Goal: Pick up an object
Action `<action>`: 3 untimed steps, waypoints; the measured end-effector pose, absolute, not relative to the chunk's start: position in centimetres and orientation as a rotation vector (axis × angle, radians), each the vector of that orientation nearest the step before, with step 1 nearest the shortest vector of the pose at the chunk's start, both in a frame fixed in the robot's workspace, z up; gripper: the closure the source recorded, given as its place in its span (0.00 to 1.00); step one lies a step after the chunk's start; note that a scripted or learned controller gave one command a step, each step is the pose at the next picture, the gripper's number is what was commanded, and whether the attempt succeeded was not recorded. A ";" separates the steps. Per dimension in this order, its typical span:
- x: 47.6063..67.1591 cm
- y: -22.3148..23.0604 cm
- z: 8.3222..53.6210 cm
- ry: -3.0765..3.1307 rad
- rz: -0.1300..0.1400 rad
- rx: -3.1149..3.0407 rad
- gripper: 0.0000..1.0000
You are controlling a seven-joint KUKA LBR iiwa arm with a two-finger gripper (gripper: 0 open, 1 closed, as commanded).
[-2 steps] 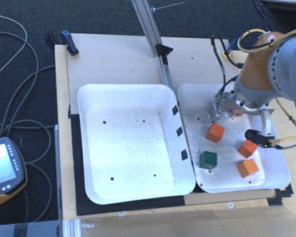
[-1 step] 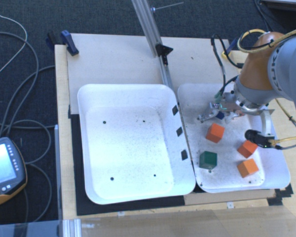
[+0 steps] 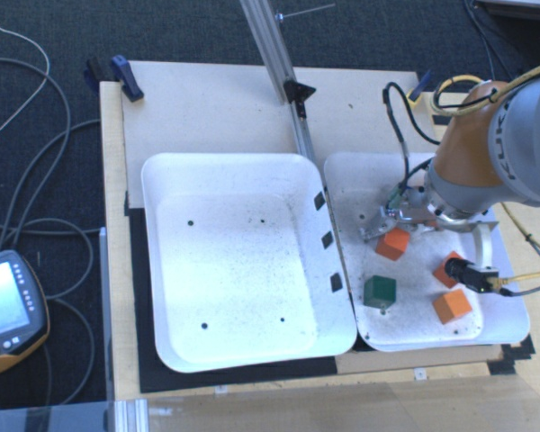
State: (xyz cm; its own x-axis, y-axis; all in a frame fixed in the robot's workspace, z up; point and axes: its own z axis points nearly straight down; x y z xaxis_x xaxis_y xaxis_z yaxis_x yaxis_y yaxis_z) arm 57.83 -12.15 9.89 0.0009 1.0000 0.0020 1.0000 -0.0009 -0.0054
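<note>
Currently I see the gripper [image 3: 384,222] low in the right bin [image 3: 360,174], reaching in from the right. An orange cube [image 3: 393,244] sits just at its near side, touching or almost touching the fingertips; I cannot tell whether the fingers are spread or pressed together, nor whether they grip it. A green cube [image 3: 379,292] lies nearer, close to the left bin [image 3: 162,174]. A red cube [image 3: 449,269] and another orange block [image 3: 453,306] lie right of it, under the arm's cabling.
</note>
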 end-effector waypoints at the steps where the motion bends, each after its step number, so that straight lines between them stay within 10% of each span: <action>1: 58.0 -12.2 11.0 -2.220 -0.002 -2.221 1.00; 2: 52.7 -4.2 20.4 -2.230 -0.009 -2.213 1.00; 3: 51.8 2.5 19.9 -2.226 -0.001 -2.208 1.00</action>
